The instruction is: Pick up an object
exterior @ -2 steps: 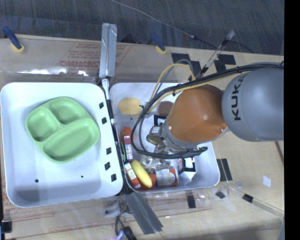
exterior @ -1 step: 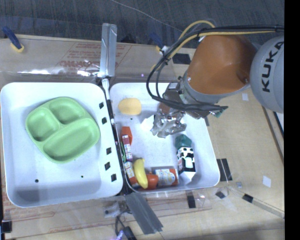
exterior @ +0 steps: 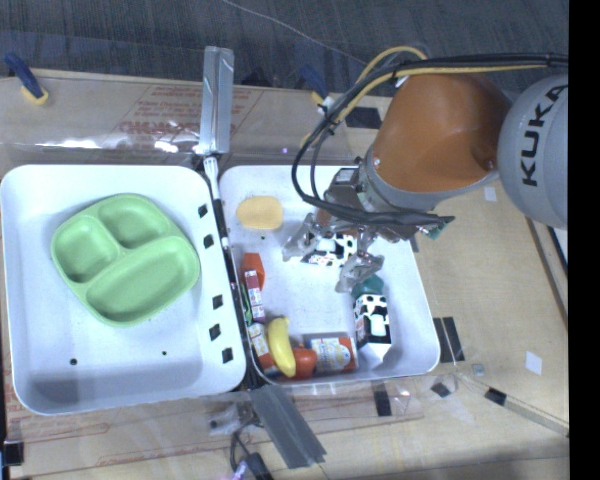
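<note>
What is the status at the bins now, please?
Gripper low in right bin, over a black-and-white object; grip unclear. Milk carton, banana, yellow piece close by. Green plate in left bin.

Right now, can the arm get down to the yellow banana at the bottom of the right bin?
Probably yes: the yellow banana lies uncovered from above, though it rests against the bin's left wall beside an orange packet.

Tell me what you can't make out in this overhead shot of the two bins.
- Hand, camera view: the orange wrist band covers its upper part.
- Black-and-white patterned object under the hand: partly covered, so grip and identity are unclear.
- Labels on the cow-print carton and the orange packet: too small to read.
- Right bin: its far right corner lies behind the arm.
</note>
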Tool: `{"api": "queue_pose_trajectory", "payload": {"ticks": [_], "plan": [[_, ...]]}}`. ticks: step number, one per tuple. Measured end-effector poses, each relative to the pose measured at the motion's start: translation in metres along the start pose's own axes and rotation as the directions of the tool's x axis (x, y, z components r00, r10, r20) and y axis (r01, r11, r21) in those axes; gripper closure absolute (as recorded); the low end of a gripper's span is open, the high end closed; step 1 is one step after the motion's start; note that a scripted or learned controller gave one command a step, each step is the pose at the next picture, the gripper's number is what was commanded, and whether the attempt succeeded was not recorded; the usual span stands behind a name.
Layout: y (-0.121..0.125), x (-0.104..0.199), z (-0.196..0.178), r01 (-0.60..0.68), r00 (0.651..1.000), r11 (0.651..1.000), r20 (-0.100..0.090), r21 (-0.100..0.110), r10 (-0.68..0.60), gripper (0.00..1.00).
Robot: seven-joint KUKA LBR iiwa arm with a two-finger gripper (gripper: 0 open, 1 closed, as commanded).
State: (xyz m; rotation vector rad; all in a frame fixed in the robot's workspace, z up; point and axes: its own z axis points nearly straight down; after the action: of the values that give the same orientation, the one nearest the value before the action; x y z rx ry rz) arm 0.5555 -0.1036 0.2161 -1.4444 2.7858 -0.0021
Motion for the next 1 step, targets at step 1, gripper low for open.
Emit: {"api": "queue_pose_trajectory", "payload": {"ticks": [1], "plan": [[0.0049,0.006,0.1228,0.06,0.998,0.998,-0.01,0.007,-0.06,0.0]]}}
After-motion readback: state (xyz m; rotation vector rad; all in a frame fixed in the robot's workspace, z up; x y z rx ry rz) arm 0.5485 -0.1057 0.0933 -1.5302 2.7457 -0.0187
